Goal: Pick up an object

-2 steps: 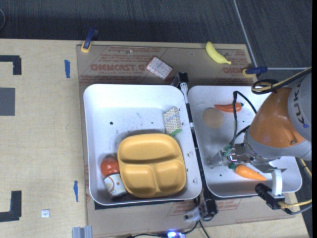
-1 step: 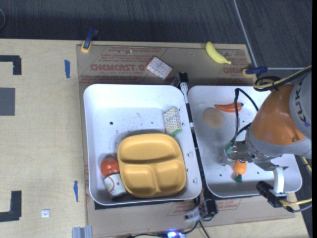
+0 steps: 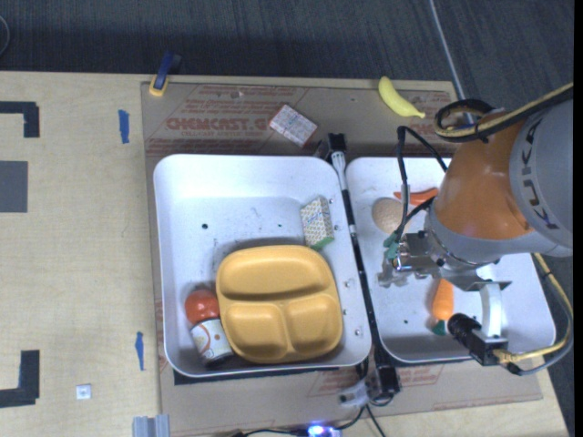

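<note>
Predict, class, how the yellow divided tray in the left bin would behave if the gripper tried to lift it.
The yellow tray looks moulded and rigid, so it probably keeps its shape. It is broad, so two fingers could likely grip only its rim, letting it tilt. Its glossy surface suggests it may slip.

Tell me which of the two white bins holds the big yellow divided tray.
The left bin: the yellow tray lies in its near half, beside a small orange-topped bottle. The right bin, under the arm, holds only smaller items such as a carrot.

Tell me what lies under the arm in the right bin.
A carrot and a beige egg-like item show beside the arm; anything directly beneath it is covered.
</note>
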`<state>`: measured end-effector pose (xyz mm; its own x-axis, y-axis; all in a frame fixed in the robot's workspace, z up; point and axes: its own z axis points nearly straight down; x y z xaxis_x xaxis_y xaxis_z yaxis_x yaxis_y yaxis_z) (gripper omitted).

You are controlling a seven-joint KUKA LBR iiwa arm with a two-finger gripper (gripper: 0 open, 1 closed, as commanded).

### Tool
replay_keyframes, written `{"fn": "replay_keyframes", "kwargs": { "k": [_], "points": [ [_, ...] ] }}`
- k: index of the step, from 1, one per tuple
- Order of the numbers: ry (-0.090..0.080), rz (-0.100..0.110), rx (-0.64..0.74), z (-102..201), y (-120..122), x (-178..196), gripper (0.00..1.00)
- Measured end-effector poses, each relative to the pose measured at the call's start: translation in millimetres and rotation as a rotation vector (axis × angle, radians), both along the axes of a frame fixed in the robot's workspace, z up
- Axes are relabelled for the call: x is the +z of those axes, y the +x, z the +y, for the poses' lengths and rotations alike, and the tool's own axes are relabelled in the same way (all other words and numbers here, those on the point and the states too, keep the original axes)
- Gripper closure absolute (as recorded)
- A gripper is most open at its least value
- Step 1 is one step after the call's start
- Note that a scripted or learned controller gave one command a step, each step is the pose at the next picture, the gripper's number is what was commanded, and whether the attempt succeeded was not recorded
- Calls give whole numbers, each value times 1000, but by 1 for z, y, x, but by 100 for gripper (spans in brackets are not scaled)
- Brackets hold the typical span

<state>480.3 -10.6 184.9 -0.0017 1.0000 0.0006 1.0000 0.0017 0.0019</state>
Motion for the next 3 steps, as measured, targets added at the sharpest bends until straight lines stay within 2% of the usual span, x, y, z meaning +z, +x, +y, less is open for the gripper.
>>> {"fn": "replay_keyframes", "kwargs": {
  "k": [1,2,3],
  "points": [
    [0,0,-1,0,0,0,0],
    [0,4,-3,-84,12,-79,0],
    [0,-2,-2,-83,0,-99,0]
  ]
}}
